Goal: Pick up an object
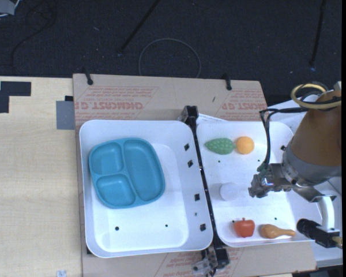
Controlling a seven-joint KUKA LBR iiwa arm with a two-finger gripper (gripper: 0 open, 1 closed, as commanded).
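Observation:
The right bin [279, 134] holds a green leafy item [219, 146], an orange ball [244, 145], a pale white round object [229, 191], a red tomato-like fruit [244, 228] and a tan pear-shaped piece [274, 231]. My gripper [259, 188] hangs low over the right bin's middle, just right of the white round object. Nothing shows between its fingers. The arm comes in from the right, covering the bin's right side.
The left bin [179, 229] carries a blue divided tray [127, 172]. A black divider with clips [199, 178] runs between the bins. Cardboard lies under both bins, and cables loop near the arm at right.

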